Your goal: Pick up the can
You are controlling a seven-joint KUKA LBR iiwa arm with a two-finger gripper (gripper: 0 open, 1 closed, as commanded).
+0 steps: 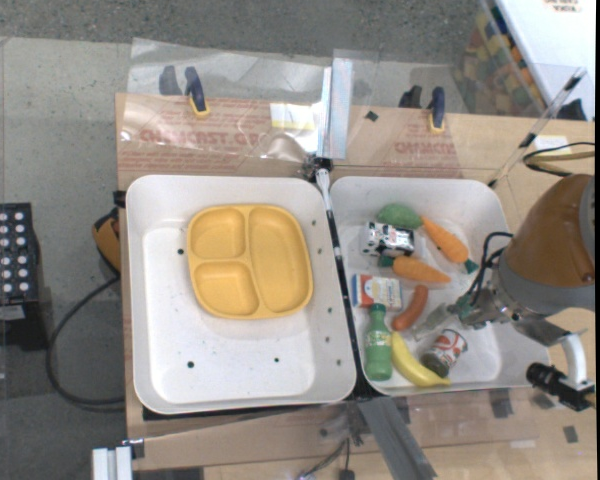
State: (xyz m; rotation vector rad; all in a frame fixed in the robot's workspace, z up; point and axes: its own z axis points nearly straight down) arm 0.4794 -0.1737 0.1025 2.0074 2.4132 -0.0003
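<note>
Hand [467, 311] above can [445, 351] | can label red-white, unreadable

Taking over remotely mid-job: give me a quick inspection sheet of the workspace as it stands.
Surface: two white bins side by side, left bin, right bin.
Job's things: can lying near right bin's front, beside banana.
Clutter: yellow divided plate in left bin; green bottle, two carrots, sausage, toy car, carton.
Grippers: gripper above the can, apart.
Cables: black cable left of bench.
Surroundings: blue clamps.
</note>
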